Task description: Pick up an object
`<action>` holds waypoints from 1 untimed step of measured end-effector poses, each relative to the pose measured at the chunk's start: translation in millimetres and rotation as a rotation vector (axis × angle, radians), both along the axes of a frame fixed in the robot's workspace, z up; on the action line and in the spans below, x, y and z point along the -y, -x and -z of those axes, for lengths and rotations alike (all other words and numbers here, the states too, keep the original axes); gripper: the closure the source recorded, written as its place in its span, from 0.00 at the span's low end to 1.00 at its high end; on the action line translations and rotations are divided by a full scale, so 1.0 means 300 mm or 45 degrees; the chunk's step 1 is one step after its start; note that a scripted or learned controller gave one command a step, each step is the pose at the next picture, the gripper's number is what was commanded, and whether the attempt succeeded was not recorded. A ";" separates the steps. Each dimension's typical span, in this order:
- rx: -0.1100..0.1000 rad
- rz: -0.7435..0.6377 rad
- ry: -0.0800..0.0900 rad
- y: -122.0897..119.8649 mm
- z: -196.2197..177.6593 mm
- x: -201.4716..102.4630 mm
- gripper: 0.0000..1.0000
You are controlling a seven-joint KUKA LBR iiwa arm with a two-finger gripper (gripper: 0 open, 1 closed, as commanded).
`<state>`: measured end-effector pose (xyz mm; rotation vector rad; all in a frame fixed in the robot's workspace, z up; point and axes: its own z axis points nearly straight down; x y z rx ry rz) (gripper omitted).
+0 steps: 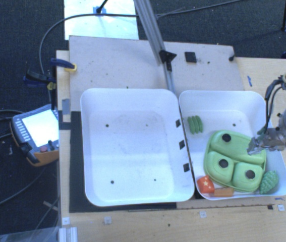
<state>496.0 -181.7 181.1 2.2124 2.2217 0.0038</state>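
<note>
I am reaching in from the right edge of the frame, and my tool (256, 146) is hanging low over the right bin (218, 101), its tip at the right rim of the light green moulded tray (233, 161) — whether it is touching the plastic or just above it I cannot tell. I also cannot tell how the tool is set, since the metal tip is reading as one blurred grey shape. The tray, the largest thing here and my likeliest target, is lying just left of and below the tool, its long axis slanting from upper left to lower right. Around it I am seeing a small ridged green piece (195, 124) to the upper left, a red piece (205, 184) and an orange stick (223, 191) at the lower left, and a knobbly green piece (269, 182) at the lower right. The left bin (90, 135) is lying well apart — no part in this move, I judge.
</note>
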 end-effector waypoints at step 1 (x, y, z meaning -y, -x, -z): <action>0.004 -0.001 0.001 0.001 -0.215 0.006 1.00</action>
